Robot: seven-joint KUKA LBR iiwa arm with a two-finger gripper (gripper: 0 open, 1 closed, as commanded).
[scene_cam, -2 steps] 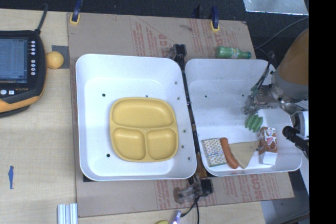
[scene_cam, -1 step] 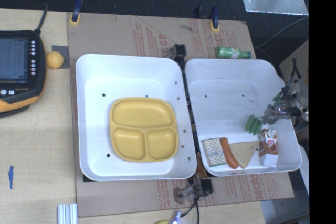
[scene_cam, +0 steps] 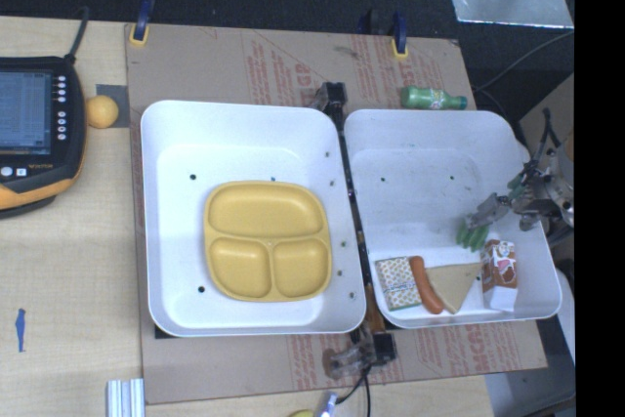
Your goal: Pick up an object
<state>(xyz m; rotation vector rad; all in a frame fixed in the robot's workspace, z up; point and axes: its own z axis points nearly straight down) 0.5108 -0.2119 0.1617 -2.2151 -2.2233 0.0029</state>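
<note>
**White bins, with the gripper at the right bin's edge**

White plastic forms both bins. The left bin (scene_cam: 171, 210) bears a yellow divided tray (scene_cam: 266, 239), lying flat near its middle. The right bin (scene_cam: 410, 156) holds its things along the near wall, left to right: a patterned square packet (scene_cam: 396, 281), a red sausage (scene_cam: 427, 284) touching it, a tan wedge (scene_cam: 456, 286), and a small red and white carton (scene_cam: 500, 274). A green item (scene_cam: 473, 231) lies just above the wedge. Outside the bins, a green bottle (scene_cam: 434, 98) rests on the cardboard.

For a sound pick, the fingers should straddle one item alone; the green item, nearest the tool, seems the likely target, and its neighbours lie close. The gripper (scene_cam: 508, 202) is at the bin's right edge, just beside that item. Whether it is open, or touches anything, cannot be told.
</note>
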